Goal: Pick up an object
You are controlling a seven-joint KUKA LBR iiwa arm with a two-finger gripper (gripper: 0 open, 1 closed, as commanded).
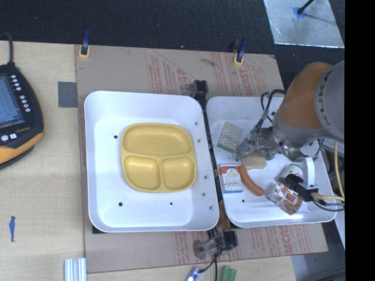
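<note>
Left bin (99, 157): holds one yellow divided plate (158, 157) with three compartments, lying flat near the middle. Right bin (234, 212): holds a green-patterned packet (229, 136) toward the far left, a small red-and-white box (231, 179) at the near left beside the dividing wall, an orange sausage-shaped item (251, 181) just right of that box, a beige block (255, 162) near the middle, and a brown-and-white package (285, 198) at the near right. Gripper (251, 147): low over the right bin, between the green-patterned packet and the beige block, close above both; whether it is released or clenched cannot be told. Bench: a handheld control pendant (14, 119) lies at the far left.
</note>
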